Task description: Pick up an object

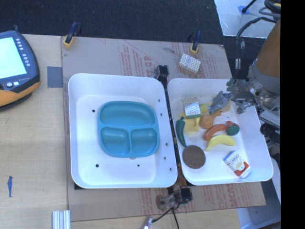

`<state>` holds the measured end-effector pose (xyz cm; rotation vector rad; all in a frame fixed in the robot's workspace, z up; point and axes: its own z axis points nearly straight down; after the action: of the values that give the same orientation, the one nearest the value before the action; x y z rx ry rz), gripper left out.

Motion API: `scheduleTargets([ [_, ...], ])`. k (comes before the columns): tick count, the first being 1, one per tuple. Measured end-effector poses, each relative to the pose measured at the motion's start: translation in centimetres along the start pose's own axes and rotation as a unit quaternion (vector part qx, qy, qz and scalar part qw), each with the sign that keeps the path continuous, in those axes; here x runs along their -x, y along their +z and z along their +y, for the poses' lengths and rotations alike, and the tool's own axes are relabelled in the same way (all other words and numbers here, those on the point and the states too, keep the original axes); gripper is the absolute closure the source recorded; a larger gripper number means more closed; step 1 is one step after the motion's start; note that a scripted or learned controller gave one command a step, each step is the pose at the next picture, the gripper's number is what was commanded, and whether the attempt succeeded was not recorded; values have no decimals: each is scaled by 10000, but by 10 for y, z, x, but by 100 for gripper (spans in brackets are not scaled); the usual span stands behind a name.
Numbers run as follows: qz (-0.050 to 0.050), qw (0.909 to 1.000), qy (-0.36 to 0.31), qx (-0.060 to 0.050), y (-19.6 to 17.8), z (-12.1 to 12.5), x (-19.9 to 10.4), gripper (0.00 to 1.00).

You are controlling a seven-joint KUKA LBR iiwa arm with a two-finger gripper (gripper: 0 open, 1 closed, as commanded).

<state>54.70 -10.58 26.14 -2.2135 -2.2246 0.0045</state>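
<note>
Nothing is seen lifted yet: every piece in the right bin (267,163) lies on the bin floor, so the pick is judged not yet made. The gripper (220,101) is seen low over the upper part of that bin, reaching in from the right, with the grey wrist and orange band behind it. Its tip is placed just beside an orange piece (208,121) and a yellow block (191,125), close to a small green-and-white box (191,107). Whether the jaws are wide or narrow cannot be told; the tip is blurred and seen from above, and no object is seen between them. Further items are noted in the same bin: a red sausage-shaped piece (218,129) with a green end, a banana (219,141) below it, a dark green pepper (180,130) by the left wall, a brown round cookie (194,156) and a small carton (237,164) near the lower right corner. The left bin (81,128) bears a blue divided plate (128,129), untouched. A patterned cube (190,63) lies on the board outside both bins. The step in hand is judged to be the descent or closing on a piece near the orange one; a grasp, a lift and a clear carry remain to be done.
</note>
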Motion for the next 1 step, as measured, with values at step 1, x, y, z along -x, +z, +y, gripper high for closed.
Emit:
scheduleTargets([
  [1,-2,10000,0,-3,170,-14,21,0],
])
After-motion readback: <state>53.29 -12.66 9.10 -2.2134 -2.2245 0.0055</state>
